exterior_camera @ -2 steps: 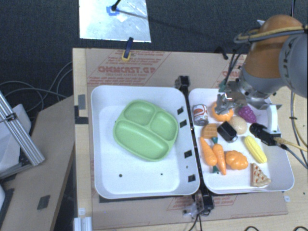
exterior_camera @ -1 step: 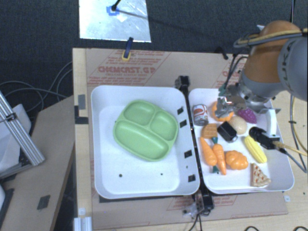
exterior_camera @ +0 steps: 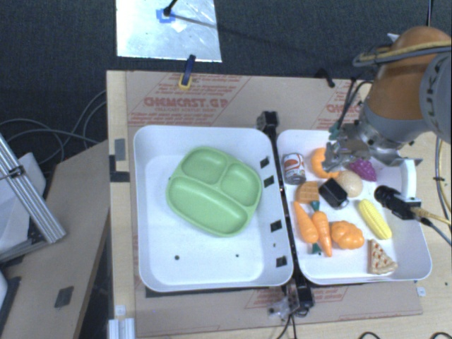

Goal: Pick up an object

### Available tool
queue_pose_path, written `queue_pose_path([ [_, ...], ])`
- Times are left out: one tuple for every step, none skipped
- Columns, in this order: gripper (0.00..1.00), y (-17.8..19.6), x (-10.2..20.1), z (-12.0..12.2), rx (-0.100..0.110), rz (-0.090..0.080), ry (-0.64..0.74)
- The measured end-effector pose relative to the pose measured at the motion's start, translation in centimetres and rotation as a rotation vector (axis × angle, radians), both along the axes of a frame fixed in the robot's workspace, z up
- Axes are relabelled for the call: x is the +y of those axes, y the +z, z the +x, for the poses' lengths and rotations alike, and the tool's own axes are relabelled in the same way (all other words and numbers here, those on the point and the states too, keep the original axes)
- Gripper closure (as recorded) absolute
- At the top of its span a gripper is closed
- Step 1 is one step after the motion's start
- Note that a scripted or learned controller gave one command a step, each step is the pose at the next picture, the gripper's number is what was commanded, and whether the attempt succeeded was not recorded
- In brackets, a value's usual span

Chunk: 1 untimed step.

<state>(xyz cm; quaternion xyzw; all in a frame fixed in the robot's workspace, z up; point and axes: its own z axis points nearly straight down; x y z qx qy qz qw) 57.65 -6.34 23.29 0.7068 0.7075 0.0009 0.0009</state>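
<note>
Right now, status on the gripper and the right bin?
Two-finger gripper low over the right white bin's far end, by the orange toy fruit. Nothing visibly held. Purple toy grapes and beige egg-shaped toy crowd close.

Two shallow white bins on the desk — left bin [exterior_camera: 152,210] and right bin [exterior_camera: 417,256]. In the left bin, one green divided plate [exterior_camera: 214,190]. In the right bin: two carrots [exterior_camera: 314,228], one corn cob [exterior_camera: 375,218], one pizza slice [exterior_camera: 380,258], one small can [exterior_camera: 294,166], one purple piece [exterior_camera: 364,169], one black block [exterior_camera: 332,192] — plus one lumpy orange piece [exterior_camera: 346,234] near the bottom edge.
</note>
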Motion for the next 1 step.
queue_pose_path([
  [1.00, -1.36, -0.24, -0.15, 0.002, -0.001, -0.001],
])
